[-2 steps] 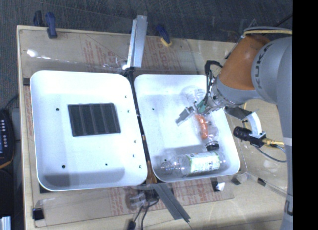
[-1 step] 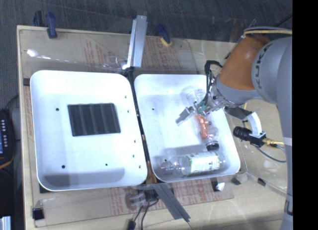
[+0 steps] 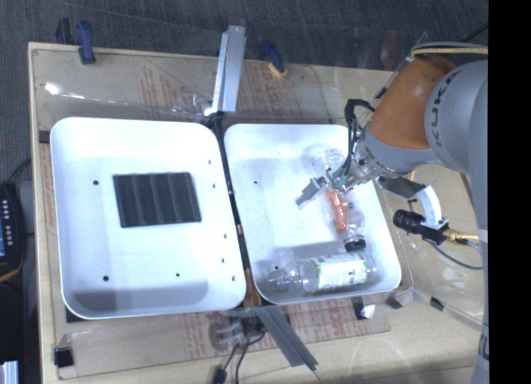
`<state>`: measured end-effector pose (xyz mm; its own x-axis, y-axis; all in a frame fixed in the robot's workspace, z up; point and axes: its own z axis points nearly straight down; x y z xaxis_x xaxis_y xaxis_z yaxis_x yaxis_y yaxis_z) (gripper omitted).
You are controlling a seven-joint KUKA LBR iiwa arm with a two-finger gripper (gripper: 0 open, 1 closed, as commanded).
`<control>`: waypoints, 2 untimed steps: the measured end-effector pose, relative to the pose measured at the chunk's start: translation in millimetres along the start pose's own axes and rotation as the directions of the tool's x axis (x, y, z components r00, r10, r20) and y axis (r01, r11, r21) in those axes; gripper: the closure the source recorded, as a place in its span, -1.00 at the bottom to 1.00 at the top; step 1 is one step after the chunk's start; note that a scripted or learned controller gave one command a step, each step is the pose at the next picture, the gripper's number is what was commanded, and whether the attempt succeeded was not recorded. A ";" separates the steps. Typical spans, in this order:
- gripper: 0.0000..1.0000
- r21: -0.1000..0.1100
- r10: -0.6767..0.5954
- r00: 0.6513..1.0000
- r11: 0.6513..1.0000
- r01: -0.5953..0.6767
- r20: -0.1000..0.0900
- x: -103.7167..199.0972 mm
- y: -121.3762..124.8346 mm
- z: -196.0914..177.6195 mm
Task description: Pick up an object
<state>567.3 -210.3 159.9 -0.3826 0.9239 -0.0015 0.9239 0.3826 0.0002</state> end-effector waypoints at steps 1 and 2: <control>-1.00 0.001 -0.126 0.992 0.992 0.126 -0.003 31.4 -13.2 38.6; -1.00 0.000 -0.172 0.985 0.985 0.172 -0.001 1.2 -0.9 -4.5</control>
<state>566.0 -209.6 164.4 -0.5360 0.8442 -0.0002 0.8442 0.5360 -0.0004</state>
